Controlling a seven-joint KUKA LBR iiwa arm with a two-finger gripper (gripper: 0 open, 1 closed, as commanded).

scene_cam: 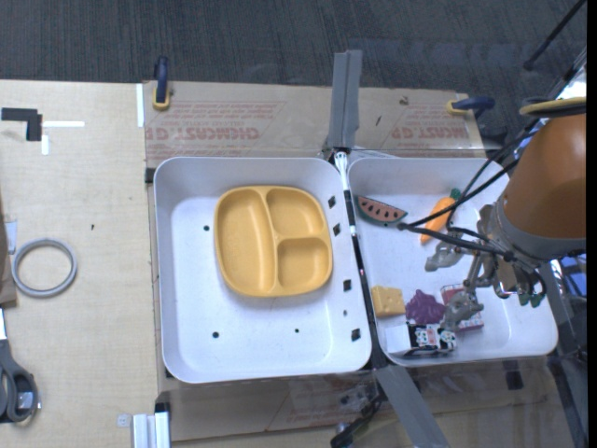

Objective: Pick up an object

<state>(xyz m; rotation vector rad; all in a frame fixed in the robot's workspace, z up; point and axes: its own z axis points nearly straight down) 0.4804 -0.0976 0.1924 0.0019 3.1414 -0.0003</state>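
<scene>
The right bin [527, 345] holds several small things. A watermelon slice [381, 211] lies at its back left and an orange carrot [437, 220] sits behind the arm's cables. Toward the front are a yellow cheese wedge [388, 301], a purple grape bunch [424, 305], a pink-and-white box [472, 318] and a small black-and-white item [430, 340]. My gripper [461, 304] hangs low over the front middle of this bin, right at the pink-and-white box and just right of the grapes. The wrist hides part of the box.
The left bin [187, 306] bears a yellow divided plate [273, 241]. A grey tape roll [42, 267] and scissors [17, 392] lie on the wooden bench at the far left. The arm's orange band [555, 180] and cables cover the right bin's right side.
</scene>
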